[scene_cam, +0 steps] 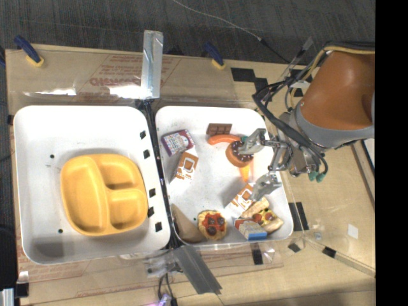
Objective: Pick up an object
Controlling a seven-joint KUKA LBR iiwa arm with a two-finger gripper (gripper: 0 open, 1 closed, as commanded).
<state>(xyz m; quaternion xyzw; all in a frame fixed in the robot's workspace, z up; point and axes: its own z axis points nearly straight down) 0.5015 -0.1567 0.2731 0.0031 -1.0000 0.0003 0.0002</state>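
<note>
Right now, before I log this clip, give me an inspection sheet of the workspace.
Surface: bench with two white bins, left bin, right bin.
Job's things: toy foods in the right bin, including a purple packet, a chocolate bar and a small pizza.
Clutter: yellow tray in the left bin.
Grippers: gripper open, low over the right bin, holding nothing.
Cables: black cables at the wrist.
Surroundings: dark carpet.
</note>
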